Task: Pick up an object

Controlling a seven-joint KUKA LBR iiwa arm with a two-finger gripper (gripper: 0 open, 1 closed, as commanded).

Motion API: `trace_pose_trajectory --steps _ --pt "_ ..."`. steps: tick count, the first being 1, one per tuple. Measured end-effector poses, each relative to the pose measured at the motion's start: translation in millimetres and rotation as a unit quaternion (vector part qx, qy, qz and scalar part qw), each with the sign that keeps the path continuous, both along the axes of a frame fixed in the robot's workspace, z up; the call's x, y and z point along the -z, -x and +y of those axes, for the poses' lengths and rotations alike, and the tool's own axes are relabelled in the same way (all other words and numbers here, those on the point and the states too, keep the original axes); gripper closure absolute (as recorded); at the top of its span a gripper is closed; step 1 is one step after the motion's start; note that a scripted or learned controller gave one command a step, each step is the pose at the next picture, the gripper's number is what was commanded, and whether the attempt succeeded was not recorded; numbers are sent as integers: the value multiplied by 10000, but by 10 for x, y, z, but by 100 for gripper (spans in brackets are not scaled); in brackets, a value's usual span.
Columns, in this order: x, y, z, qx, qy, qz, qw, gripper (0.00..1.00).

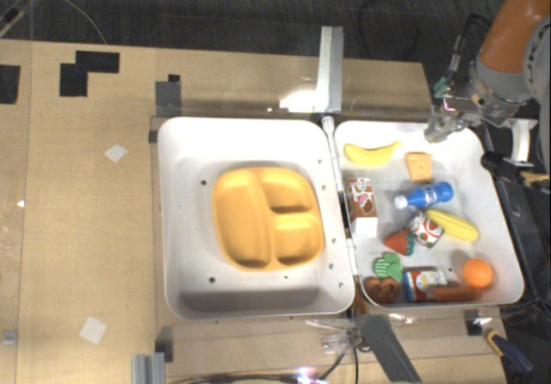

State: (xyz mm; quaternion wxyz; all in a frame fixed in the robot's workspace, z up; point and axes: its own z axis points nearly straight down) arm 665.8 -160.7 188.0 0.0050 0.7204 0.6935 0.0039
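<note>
The right bin (495,201) holds several small items: a banana (370,151), a tan cracker-like block (419,166), a blue bottle (424,196), a brown carton (362,198), a yellow corn cob (454,226), a strawberry (398,243), a red bottle (430,283) and an orange (477,273). My gripper (439,126) hangs over that bin's far edge, just up and right of the tan block, with nothing visibly in it.
A yellow divided tray (267,216) lies in the left bin (185,201). A metal post (331,72) stands behind the divider between the bins. Cables and dark fixtures (516,171) run along the right bin's outer side.
</note>
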Motion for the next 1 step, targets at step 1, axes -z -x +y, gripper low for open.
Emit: trace_pose_trajectory --steps 1 --pt "234 1129 216 292 -11 51 9996 100"
